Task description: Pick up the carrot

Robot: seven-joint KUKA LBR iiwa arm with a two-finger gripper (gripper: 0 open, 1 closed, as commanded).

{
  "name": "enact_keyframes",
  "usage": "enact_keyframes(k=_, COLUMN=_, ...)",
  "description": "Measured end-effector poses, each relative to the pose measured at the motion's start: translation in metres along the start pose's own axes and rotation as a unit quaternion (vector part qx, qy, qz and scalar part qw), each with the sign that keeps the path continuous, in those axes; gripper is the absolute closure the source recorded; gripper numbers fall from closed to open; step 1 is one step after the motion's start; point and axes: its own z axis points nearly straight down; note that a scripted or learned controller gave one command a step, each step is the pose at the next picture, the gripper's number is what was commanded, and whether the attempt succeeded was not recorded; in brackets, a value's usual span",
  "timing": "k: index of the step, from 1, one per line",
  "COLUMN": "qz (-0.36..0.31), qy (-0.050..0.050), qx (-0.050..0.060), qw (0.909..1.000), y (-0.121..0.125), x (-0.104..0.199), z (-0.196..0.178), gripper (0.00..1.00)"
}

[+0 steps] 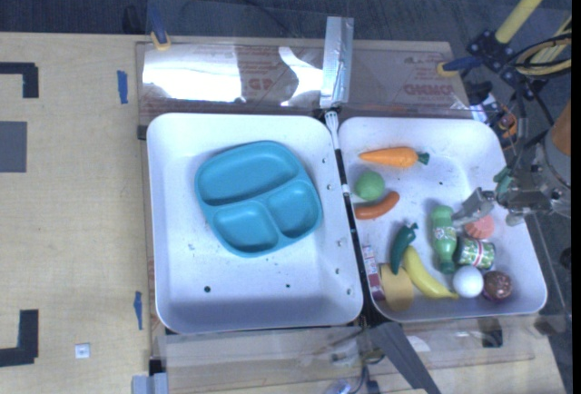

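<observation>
The carrot, orange with a green top, lies on its side near the far wall of the right bin, with its green end pointing right. My gripper hangs low over the bin's right side, above a pink toy and a cluster of small items. It sits well to the right of the carrot and a little nearer the front, apart from it. Nothing shows in its grasp.
A green ball and an orange pepper lie just in front of the carrot. A banana, green cans, a white egg and other toys crowd the front right. A blue divided plate rests in the left bin.
</observation>
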Motion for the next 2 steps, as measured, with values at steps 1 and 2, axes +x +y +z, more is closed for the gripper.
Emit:
enact_keyframes(k=1, qz=-0.152, qy=-0.002, qx=-0.002, qw=0.9884, y=0.054, x=0.116, z=0.021, gripper=0.0)
enact_keyframes(k=2, qz=-0.285, qy=-0.002, qx=-0.003, qw=0.9586, y=0.132, x=0.098, z=0.047, gripper=0.0)
